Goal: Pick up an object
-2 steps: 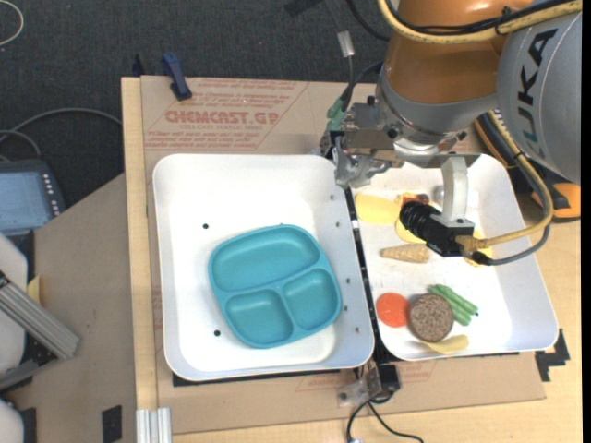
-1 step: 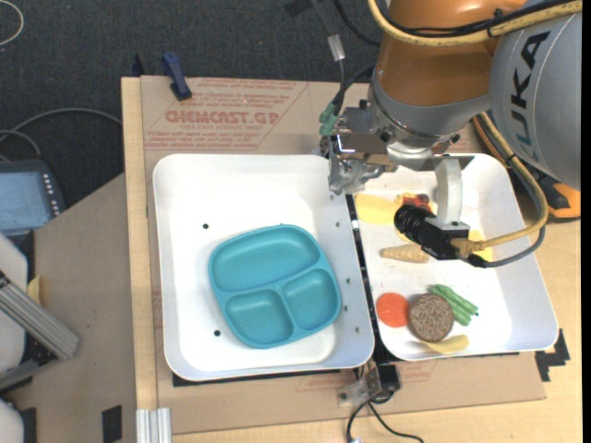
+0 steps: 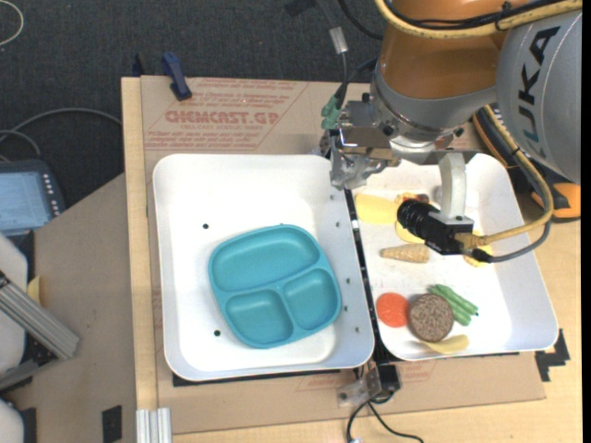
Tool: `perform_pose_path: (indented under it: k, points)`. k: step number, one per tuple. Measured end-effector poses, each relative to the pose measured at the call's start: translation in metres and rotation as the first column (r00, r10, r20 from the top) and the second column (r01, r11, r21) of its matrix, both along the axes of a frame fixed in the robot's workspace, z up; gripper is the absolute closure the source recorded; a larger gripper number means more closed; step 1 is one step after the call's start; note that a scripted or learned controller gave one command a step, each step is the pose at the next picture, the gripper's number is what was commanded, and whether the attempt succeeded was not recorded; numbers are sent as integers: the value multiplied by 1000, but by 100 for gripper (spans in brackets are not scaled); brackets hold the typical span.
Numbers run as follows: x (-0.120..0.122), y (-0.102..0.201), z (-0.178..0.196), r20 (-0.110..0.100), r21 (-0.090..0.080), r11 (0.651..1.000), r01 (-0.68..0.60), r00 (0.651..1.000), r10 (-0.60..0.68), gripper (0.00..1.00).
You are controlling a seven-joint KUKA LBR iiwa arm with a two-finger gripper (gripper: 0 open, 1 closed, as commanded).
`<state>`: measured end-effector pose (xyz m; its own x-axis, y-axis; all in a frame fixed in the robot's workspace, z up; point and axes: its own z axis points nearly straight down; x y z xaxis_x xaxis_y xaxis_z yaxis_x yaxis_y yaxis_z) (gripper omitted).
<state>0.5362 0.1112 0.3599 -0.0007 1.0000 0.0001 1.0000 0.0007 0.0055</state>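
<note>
- Gripper (image 3: 355, 166) low over the far end of the seam between the two bins, hanging from the grey arm (image 3: 554, 72) that reaches in from the right.
- Open or shut: impossible to tell from this angle.
- Left bin (image 3: 185, 238): one teal divided plate (image 3: 272, 284) with three compartments, lying flat, a little toward the near side.
- Right bin (image 3: 522, 284): several small things to pick, all apart from the gripper.
- Yellow piece (image 3: 372, 209) closest, just on the near side of the gripper, by the right bin's left wall.
- Tan cone (image 3: 404, 254) on its side, just nearer the camera than the yellow piece.
- Red disc (image 3: 390, 309) just beside a brown speckled round (image 3: 430, 317); green pods (image 3: 455, 303) against the round's right side.
- Pale yellow curved piece (image 3: 445, 344) at the near rim, just under the brown round.
- Under both bins, a brown cardboard sheet (image 3: 222, 113) with red print; blue clamp (image 3: 175, 75) at its far left corner.
</note>
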Motion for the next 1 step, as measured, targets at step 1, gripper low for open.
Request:
perform_pose_path:
  k: [1]
  points:
    - [-23, 82, -120, -20, -1, 1000, -8, 1000, 7, 100]
